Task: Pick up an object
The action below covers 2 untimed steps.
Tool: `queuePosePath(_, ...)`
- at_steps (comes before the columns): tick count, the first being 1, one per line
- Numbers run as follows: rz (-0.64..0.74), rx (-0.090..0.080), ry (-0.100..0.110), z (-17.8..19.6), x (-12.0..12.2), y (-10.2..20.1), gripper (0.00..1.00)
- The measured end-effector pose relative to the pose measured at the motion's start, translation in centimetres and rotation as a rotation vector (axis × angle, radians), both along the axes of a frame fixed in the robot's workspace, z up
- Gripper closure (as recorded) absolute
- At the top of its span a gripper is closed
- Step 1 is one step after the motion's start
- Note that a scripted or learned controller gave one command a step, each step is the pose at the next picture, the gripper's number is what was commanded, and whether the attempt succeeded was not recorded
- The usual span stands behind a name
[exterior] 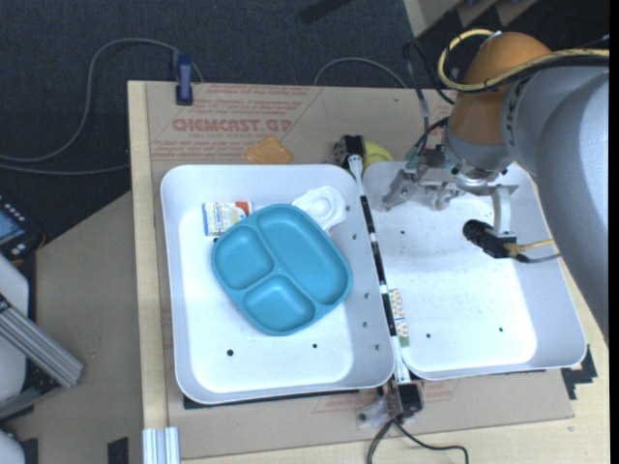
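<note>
A blue divided plate [280, 269] lies in the left bin [193, 336], partly covering a small white dish [322, 205] at its upper right and a printed packet [222, 215] at its upper left. At the upper right, the claw [424, 189] hangs over the right bin's [484, 327] far corner. An orange object [269, 150] rests on the counter [232, 114] beyond the bins.

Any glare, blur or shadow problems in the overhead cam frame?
Camera view: even lighting, soft shadow under the blue divided plate; white bins run bright with little surface detail; the arm's grey link at right looks soft and close to the lens; end effector small, fingers hard to resolve.
</note>
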State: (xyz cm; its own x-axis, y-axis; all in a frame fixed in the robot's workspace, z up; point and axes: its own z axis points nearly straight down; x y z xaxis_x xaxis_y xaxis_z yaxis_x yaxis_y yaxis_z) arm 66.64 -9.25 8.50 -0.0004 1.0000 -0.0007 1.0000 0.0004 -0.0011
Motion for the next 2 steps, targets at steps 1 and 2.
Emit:
queuePosePath(1,-0.002,-0.001,-0.003,0.0,0.0,-2.7,0.00)
queuePosePath(2,0.002,0.002,0.000,0.0,0.0,0.1,0.00)
